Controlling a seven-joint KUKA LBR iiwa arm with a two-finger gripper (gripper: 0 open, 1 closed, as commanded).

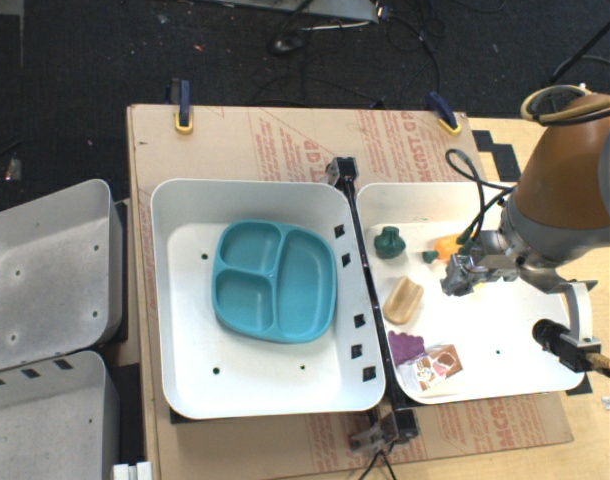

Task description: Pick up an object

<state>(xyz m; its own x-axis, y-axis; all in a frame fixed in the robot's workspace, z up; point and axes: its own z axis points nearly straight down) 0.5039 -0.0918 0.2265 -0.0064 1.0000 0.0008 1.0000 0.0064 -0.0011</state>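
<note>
In the right bin lie a dark green knob-like piece, a tan bread-shaped piece, a purple piece, a small printed packet and a small green-and-orange item. My gripper hangs over the middle of this bin, just right of the orange item and apart from the tan piece. The arm's grey wrist and orange band come in from the right above it. I see nothing between its fingers, and their spacing is unclear.
The left bin holds a teal divided plate. A black divider runs between the two bins. Grey trays lie off the bench to the left. Clamps sit at the board's back edge.
</note>
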